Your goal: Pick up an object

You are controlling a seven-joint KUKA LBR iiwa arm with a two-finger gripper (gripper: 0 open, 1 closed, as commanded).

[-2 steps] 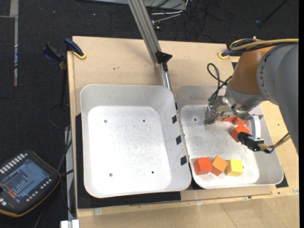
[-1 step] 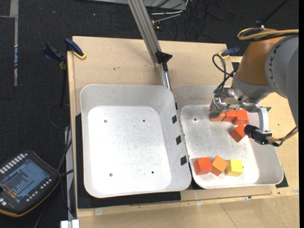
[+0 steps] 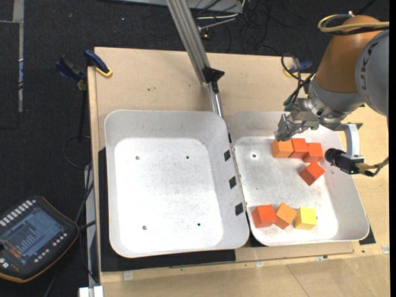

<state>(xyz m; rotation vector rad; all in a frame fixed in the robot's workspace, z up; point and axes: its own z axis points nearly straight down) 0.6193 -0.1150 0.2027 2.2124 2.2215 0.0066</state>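
Observation:
The right bin holds several small blocks. A row of orange blocks lies near its far side, with a darker orange-red block just below them. Along the near side sit an orange-red block, an orange block and a yellow block. My gripper hangs low over the far end of the right bin, directly above the leftmost block of the orange row. Nothing shows between its fingers.
The left bin lies beside the right one. A slanted metal pole crosses the back of the bench and ends between the bins. Clamps sit at the bench's back left corner. A teach pendant lies lower left, off the bench.

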